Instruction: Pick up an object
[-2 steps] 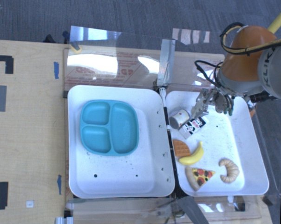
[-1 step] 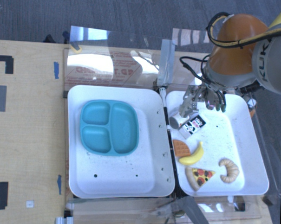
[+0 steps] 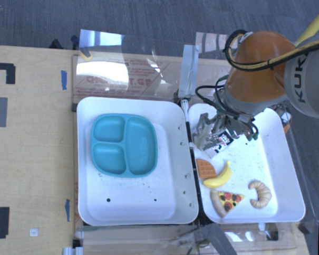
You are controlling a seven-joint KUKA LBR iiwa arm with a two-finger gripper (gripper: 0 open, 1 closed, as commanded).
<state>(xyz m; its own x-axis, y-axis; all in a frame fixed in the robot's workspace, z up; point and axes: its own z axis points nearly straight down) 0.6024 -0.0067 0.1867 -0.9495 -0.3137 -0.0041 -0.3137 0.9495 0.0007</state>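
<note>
A grey robot arm with an orange band reaches in from the right over two shallow white bins set side by side. Its gripper [image 3: 209, 133] hangs low over the upper left part of the right bin [image 3: 289, 172]; whether it is spread or closed cannot be told from this slanted overhead angle.

Four toy foods lie in that bin, all below the gripper in the picture, toward the bin's near edge. Nearest is one waffle [image 3: 204, 167], just beneath the gripper. One banana [image 3: 220, 176] touches it, its long axis slanting up to the right. One pizza slice [image 3: 226, 200] and one croissant [image 3: 260, 194] sit farther off.

The left bin [image 3: 167, 193] holds one blue divided plate [image 3: 124, 144] — three compartments, nothing in them.
</note>
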